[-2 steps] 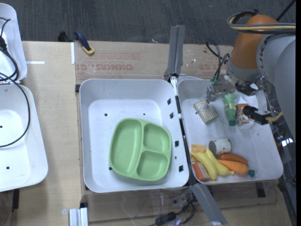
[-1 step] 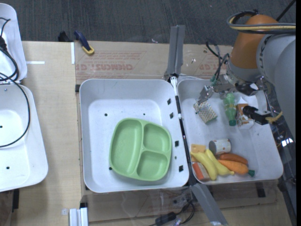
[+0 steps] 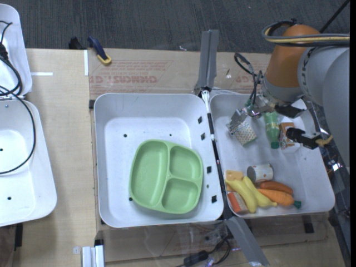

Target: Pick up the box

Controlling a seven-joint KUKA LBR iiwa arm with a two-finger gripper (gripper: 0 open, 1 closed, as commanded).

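The counter's (image 3: 61, 65) cardboard carries mirrored red lettering. Just right of the end effector (image 3: 251, 111), whose grip I cannot tell, sits a small orange-and-white box (image 3: 286, 136).

Floor (image 3: 139, 10) at top: dark grey carpet w/ fine diagonal weave, runs full width behind the tabletop. Tabletop (image 3: 61, 93) is light wood/ply; a brown cardboard sheet (image 3: 144, 74) w/ red mirrored print lies along its back edge. Blue-and-yellow clamp (image 3: 99, 50) at back edge, left of centre. Grey metal post (image 3: 208, 57) stands upright at back edge, centre. White moulded unit (image 3: 22, 166) at left edge of tabletop, black cable (image 3: 19, 77) looped over it. Black cables (image 3: 206, 255) and a grey bracket (image 3: 247, 246) at front edge. Lighting even, soft shadows.
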